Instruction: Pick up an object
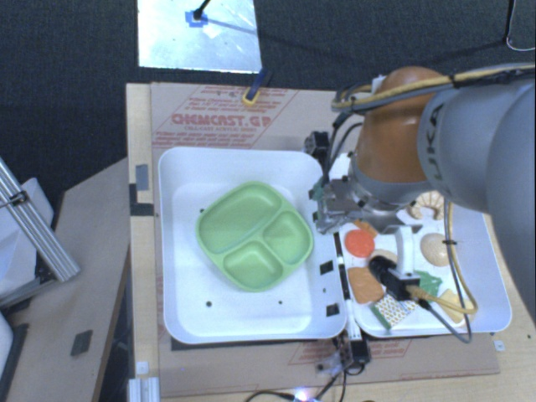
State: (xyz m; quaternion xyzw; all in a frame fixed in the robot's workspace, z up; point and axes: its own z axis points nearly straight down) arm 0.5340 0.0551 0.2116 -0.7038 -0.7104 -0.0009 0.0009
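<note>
The arm's gripper (335, 212) hung just left of the orange disc (360, 243) in the right bin (490, 304); whether it was spread could not be told (the wrist hid it). A clean pick probably called for centring over the disc, clear of the brown piece (366, 285) below it.

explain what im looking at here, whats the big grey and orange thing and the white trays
The grey and orange thing is a robot arm, reaching in from the right. One fixed camera looks down on it at a slant. Below it sit two shallow white bins side by side on a bench. The left bin holds a green divided plate. The right bin holds small toy-like items, among them an orange-red disc, a brownish piece and a beige oval. The arm hangs over the right bin, hiding part of it. Its job is picking one object up; I cannot tell whether it holds anything.
</note>
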